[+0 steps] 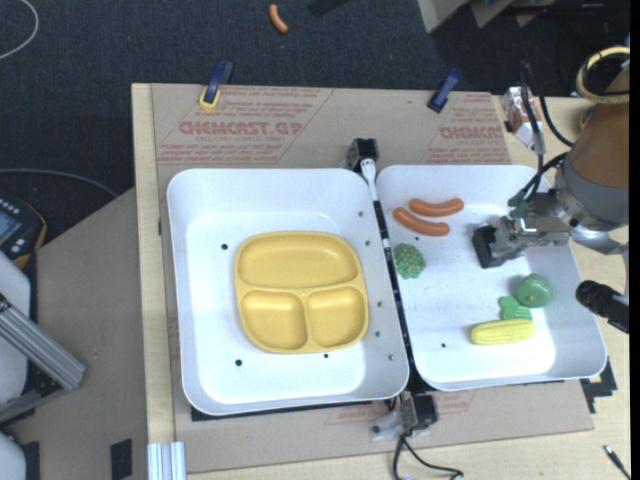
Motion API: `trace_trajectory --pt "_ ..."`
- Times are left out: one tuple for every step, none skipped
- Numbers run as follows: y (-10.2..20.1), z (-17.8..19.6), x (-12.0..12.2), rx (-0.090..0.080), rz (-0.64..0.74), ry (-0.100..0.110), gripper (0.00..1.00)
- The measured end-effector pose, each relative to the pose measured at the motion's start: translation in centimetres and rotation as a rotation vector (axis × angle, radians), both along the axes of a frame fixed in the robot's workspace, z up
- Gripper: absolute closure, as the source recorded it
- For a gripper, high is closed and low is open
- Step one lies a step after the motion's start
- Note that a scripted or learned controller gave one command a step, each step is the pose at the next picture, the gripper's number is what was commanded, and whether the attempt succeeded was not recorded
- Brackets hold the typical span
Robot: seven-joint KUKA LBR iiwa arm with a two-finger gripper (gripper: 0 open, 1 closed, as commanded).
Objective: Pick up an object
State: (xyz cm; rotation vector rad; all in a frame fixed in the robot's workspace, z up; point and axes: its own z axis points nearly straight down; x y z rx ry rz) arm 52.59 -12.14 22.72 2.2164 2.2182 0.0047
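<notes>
One corn cob — two sausages

— What lies around the worktop?

— A dark carpeted floor runs along its far edge and down its left side. A small orange item lies on that carpet beyond the far edge, and a thin pale cable loops near the far left corner of the scene.

— And the worktop surface itself?

— Brown board printed with red lettering, held at the far edge by two clamps: a blue and yellow one towards the left, a blue one towards the right.

— Anything at the left?

— A grey metal rail slants beside the worktop's near left corner. Lighting is even, without strong shadows.
</notes>
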Motion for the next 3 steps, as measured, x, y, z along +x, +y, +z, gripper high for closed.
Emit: trace_trajectory --pt "5.4 0.7 -0.4 0.004 0.006 0.006 1.00" --pt "11.7 -0.3 0.3 0.005 0.006 0.009 1.00" --pt "14.8 -1.2 0.9 0.004 0.003 0.009 1.00"
